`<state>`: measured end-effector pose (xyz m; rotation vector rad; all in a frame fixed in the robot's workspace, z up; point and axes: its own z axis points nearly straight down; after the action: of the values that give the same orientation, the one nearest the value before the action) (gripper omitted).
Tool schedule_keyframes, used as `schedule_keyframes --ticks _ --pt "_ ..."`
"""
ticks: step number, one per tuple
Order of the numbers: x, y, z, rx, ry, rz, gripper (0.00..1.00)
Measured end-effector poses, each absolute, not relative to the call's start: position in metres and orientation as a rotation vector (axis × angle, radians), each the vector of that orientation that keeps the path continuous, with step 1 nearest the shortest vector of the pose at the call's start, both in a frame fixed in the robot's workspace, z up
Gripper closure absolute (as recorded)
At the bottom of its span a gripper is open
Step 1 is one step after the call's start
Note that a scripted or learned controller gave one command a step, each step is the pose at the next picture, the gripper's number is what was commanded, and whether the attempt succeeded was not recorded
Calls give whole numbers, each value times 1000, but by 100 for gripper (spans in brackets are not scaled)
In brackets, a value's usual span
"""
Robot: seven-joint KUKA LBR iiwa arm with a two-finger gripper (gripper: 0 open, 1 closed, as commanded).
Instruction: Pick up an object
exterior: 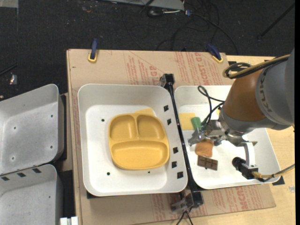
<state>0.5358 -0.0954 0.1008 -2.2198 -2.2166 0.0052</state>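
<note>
My gripper [206, 137] hangs low over the middle of the right bin [233, 183], at the end of the grey arm with the orange band [243, 102]. Directly under it, touching or nearly touching, lies a small orange-brown lump [204, 149]. A dark brown block [207, 163] lies just in front of that lump. A green object [195, 123] and a flat yellow piece [186, 119] sit at the gripper's far left, near the divider. The arm hides the right bin's middle and back right.
The left bin [93, 108] holds a yellow divided plate [138, 141]. A black divider rail [177, 135] runs between the bins. Both bins rest on a cardboard sheet [140, 62]. Grey metal trays [28, 125] lie off the bench at far left.
</note>
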Motion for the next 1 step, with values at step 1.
schedule_keyframes --ticks 1 --pt "537 -96 114 -2225 -2217 1 100"
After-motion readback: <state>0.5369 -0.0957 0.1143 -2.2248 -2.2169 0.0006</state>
